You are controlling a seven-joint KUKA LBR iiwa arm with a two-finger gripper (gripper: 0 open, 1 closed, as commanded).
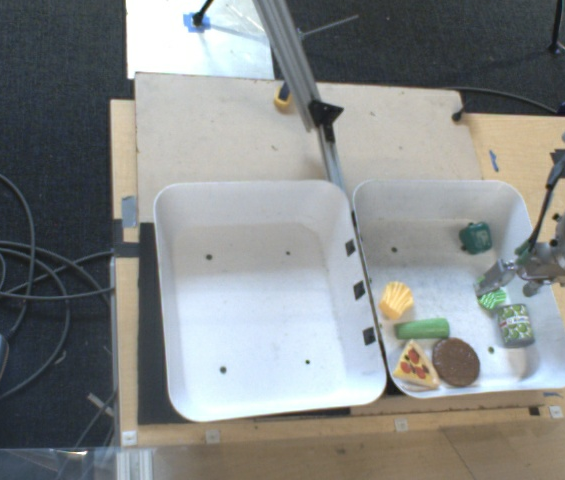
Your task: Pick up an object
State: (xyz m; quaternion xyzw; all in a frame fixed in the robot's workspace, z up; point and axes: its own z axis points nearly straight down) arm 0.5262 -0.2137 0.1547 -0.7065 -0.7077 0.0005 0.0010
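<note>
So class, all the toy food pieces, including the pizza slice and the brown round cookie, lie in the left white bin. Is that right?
Not quite: the camera view shows the triangular pizza slice, the brown round cookie and the other toy food pieces in the right white bin, not the left white bin.

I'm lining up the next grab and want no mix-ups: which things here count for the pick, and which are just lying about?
For the pick, all in the right bin:
gripper
dark green block
green-striped piece
can
yellow shell
green cylinder
pizza slice
brown disc

Lying about:
left bin
metal pole
floor cables
</note>
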